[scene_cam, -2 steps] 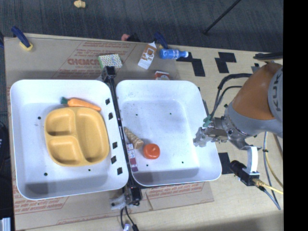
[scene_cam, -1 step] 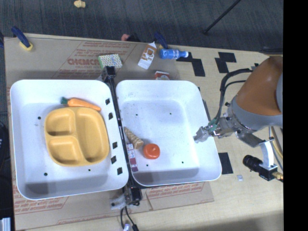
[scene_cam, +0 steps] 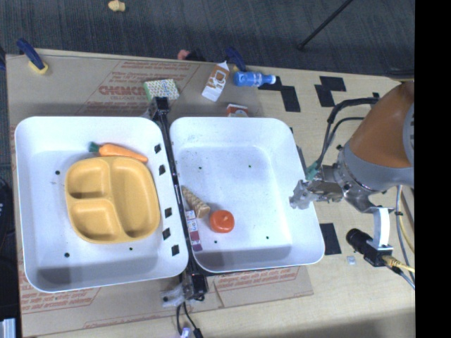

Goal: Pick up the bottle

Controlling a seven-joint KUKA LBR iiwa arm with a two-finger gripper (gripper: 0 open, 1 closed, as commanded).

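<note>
A small blue bottle [scene_cam: 250,79] lies on its side on the bench behind the right bin [scene_cam: 282,129], outside both bins. Inside the right bin, near its front left, stands a small orange-red object [scene_cam: 221,221] with a round top, possibly a little bottle seen from above. Beside it lies a tan waffle cone [scene_cam: 195,203]. My gripper [scene_cam: 302,194] hangs at the right rim of the right bin, well to the right of the orange-red object and far in front of the blue bottle. I see nothing held in it.
The left bin [scene_cam: 35,189] holds a yellow divided plate [scene_cam: 113,197] with a toy carrot [scene_cam: 121,151] at its far edge. Small cartons [scene_cam: 215,82] and a patterned packet [scene_cam: 161,89] lie on the bench behind the bins. The arm's orange band [scene_cam: 386,129] sits at the right.
</note>
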